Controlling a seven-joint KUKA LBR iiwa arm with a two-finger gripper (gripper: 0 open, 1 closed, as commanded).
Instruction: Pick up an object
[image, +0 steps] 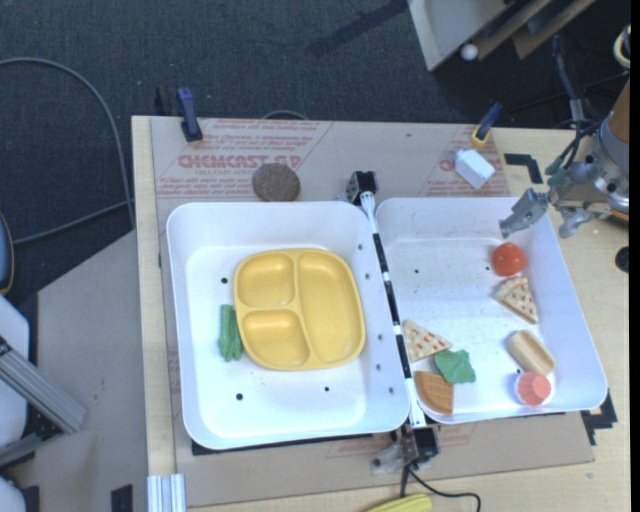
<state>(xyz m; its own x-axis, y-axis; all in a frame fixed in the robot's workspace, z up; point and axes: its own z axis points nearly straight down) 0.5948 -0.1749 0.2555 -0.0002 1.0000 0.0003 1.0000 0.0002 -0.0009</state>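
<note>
My gripper (548, 217) hangs at the far right rim of the right bin (450, 235), open, with nothing between its fingers. Just below and left of it lies a red tomato (508, 259). Further down the right side are a waffle wedge (517, 297), a tan bun (530, 350) and a pink round piece (533, 388). Near the bin's front left corner sit a second waffle wedge (423, 340), a green leaf (456, 366) and a brown cookie (435, 392).
The left bin (200, 260) holds a yellow divided plate (298, 307) and a green pod (231, 333) beside it. Behind the bins on the cardboard lie a brown disc (276, 183) and a white block (474, 167). Blue clamps (187, 113) grip the far edge.
</note>
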